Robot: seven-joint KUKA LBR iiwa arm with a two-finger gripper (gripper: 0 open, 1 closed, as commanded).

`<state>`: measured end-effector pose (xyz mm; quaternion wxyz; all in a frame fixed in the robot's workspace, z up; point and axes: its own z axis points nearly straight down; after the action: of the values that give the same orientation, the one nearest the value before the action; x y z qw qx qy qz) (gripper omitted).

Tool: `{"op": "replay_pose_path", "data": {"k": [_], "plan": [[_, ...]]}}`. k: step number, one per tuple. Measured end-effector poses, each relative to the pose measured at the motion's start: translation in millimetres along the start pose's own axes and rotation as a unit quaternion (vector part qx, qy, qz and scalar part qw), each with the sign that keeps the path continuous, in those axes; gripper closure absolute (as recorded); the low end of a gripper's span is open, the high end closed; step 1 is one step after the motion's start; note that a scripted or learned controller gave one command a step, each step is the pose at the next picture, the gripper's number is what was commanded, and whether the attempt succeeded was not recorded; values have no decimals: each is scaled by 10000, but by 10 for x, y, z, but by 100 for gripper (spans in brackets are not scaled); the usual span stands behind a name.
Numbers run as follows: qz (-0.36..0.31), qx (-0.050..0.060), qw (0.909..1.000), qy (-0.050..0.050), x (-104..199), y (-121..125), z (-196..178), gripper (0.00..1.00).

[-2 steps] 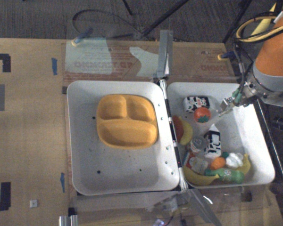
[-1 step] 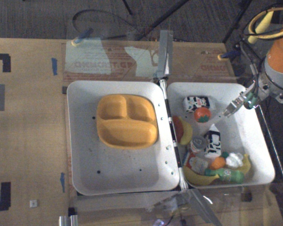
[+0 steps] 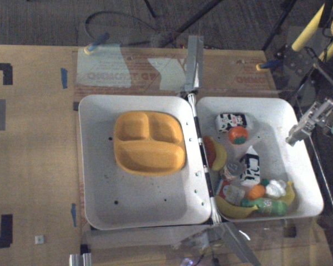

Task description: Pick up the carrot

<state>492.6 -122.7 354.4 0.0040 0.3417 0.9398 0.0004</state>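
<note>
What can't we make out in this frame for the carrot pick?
- Gripper, camera view: small and blurred at the right bin's rim; whether the jaws are open or shut is unreadable.
- Carrot: only a small orange patch shows among crowded toys; its ends and lie are unclear.
- Banana: partly covered by items piled on it.
- Cow-print carton: markings too small to read.

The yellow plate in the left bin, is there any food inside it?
No food shows in the yellow plate; its three compartments look bare. What lies under it is covered. The toy food sits in the right bin.
</note>
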Motion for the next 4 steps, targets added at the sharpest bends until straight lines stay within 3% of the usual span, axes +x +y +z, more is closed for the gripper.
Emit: {"op": "replay_pose_path", "data": {"k": [1, 2, 3, 4], "plan": [[1384, 20, 9904, 32, -353, -425, 674, 100], [3024, 29, 9532, 36, -68, 57, 894, 100], [3200, 20, 9474, 15, -444, 211, 406, 100], [3932, 16, 9195, 2, -611, 35, 308, 100]]}}
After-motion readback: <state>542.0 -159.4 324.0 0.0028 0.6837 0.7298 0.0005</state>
